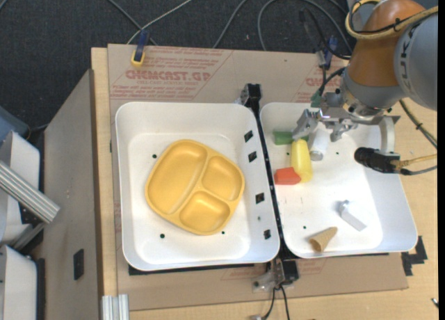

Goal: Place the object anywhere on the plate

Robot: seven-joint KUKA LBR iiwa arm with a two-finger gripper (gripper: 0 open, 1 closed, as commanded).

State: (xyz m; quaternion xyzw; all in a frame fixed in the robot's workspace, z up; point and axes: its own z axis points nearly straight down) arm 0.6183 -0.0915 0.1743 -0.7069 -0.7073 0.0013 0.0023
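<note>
The gripper hangs over the right bin, just above the yellow object; I cannot tell its jaw state. The plate sits in the left bin.

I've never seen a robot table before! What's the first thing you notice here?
The big yellow plate with three sections jumps out, lying in the left bin. Next comes the arm's orange band at the upper right, with the pincer hanging over the right bin. Below it lie a yellow piece, a red piece and a green one, with a brown cone nearer the front.
</note>
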